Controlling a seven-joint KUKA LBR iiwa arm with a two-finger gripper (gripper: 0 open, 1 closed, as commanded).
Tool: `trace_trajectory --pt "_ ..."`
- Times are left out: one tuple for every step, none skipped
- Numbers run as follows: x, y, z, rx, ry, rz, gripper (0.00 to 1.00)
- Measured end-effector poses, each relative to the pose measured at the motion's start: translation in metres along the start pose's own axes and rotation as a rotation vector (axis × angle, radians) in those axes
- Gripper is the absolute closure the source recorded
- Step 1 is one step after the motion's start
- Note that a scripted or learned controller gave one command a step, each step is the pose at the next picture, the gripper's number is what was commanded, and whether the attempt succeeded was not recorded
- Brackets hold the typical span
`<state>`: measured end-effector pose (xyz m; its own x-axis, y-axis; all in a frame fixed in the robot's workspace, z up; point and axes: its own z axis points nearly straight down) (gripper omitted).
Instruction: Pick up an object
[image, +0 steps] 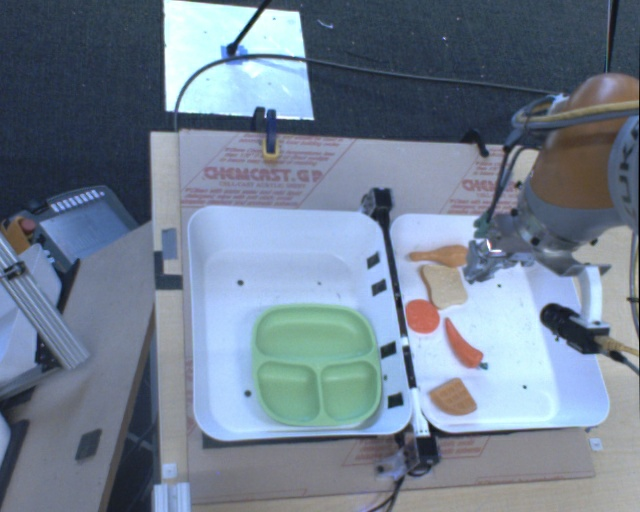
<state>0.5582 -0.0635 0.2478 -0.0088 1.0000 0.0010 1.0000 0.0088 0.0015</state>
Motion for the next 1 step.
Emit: trace_trajectory --pt "0.0534 0.0107 0.0146 0.001 0.001 -0.001 1.00"
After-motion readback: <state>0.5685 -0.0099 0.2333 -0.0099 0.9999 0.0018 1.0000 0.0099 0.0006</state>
